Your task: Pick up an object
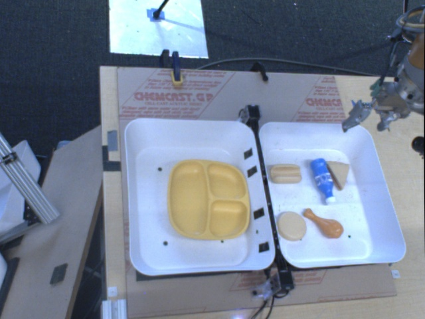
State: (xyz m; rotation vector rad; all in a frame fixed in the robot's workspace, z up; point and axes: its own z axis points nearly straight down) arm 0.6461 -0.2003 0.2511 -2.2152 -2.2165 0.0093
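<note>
The right bin (372, 178) holds a hot dog bun (286, 173), a blue bottle (323, 179), a tan wedge of bread (339, 174), a round cookie (291, 226) and a chicken drumstick (325, 223). My gripper (369, 116) hangs above the bin's far right corner, well clear of all of them. Its two fingers are spread apart with nothing between them.
The left bin (146, 151) carries a yellow divided plate (209, 199). Black clips run along the seam between the bins (257, 198). A metal sheet (158, 17) lies beyond the bench, and an aluminium rail (26, 185) stands at the left.
</note>
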